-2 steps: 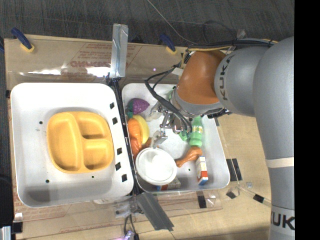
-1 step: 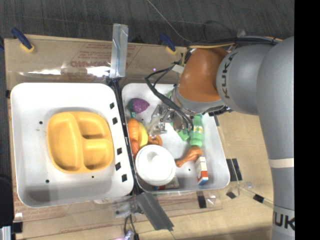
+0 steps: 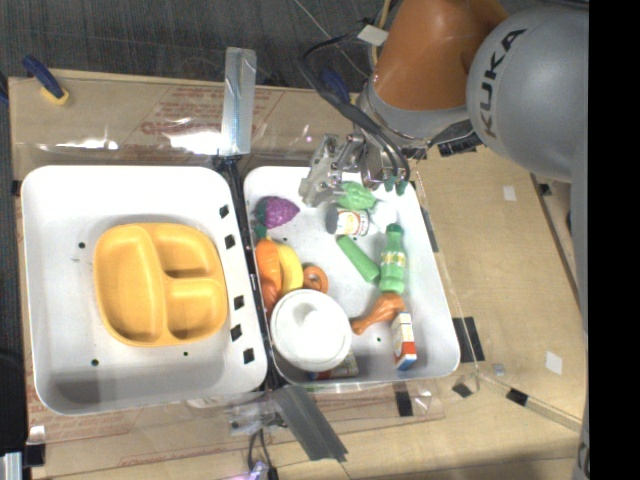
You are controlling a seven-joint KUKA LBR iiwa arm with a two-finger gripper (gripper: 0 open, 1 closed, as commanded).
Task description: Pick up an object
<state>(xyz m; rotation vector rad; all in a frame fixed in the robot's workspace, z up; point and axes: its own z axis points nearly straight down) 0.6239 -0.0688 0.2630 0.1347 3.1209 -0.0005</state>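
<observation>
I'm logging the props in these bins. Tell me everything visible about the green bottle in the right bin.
The green bottle is small and looks like glossy plastic, with a darker green cap and a pale yellowish label around its body. It lies flat on the right bin's floor near the right wall, cap pointing away from the camera. Its base meets the orange drumstick-shaped toy.

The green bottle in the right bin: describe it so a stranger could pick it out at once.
Start at the right bin, the one crowded with toy food beside the bin holding the yellow divided tray. Along its right-hand wall, about halfway down, lies the green bottle, its cap toward the gripper. Its yellow label sets it apart from the plain green vegetable angled just to its left.
</observation>
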